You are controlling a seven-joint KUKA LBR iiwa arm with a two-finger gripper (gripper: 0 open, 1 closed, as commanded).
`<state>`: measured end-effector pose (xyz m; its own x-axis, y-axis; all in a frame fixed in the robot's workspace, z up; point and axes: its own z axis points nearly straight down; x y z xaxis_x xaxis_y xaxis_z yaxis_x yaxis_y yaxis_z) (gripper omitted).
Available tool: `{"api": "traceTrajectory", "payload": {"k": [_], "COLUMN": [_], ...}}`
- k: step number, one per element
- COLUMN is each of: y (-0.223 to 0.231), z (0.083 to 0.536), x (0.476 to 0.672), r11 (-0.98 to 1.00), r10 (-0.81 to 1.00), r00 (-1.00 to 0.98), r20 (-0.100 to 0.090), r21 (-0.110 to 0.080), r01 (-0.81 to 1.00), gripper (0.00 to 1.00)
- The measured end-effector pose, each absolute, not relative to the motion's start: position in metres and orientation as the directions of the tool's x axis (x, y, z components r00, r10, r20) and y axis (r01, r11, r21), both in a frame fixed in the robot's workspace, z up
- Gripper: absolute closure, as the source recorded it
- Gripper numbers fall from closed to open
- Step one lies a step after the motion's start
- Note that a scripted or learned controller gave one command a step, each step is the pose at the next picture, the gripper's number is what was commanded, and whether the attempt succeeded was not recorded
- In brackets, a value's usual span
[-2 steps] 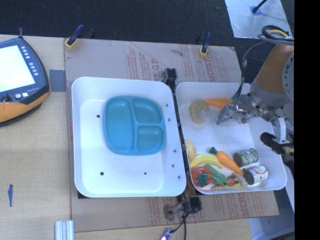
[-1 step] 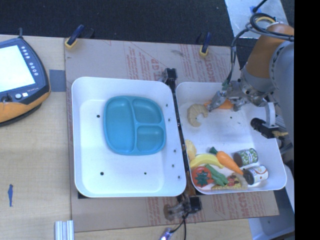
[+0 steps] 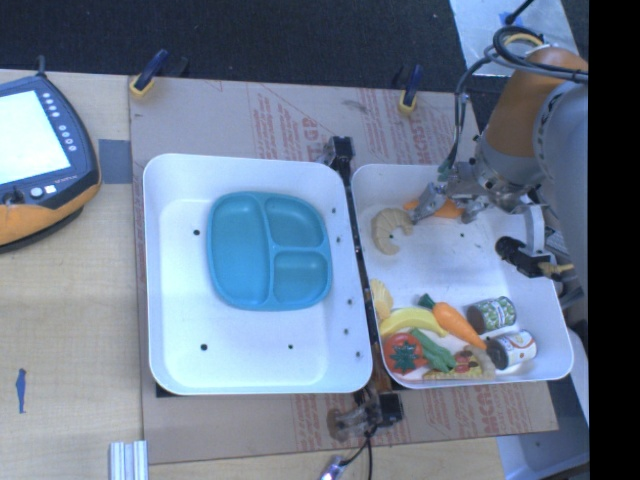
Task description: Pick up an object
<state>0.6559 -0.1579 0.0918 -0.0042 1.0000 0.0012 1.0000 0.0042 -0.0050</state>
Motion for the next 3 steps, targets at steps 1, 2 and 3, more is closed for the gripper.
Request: {"api": "traceTrajectory", "payload": {"k": [1, 2, 3], "y": [-0.147, -0.148, -0.127], "z": [0.092, 0.102, 0.237], "x": [0.656, 0.655, 0.604], "r11": [0.005, 0.009, 0.004], "r10": [1.000, 1.000, 1.000], "r00": [-0.005, -0.009, -0.004], "r20": [0.002, 0.002, 0.000], "r21": [-0.007, -0.013, 0.000], "r01": [1.000, 1.000, 1.000], "gripper": [0.00, 1.00, 1.00]}}
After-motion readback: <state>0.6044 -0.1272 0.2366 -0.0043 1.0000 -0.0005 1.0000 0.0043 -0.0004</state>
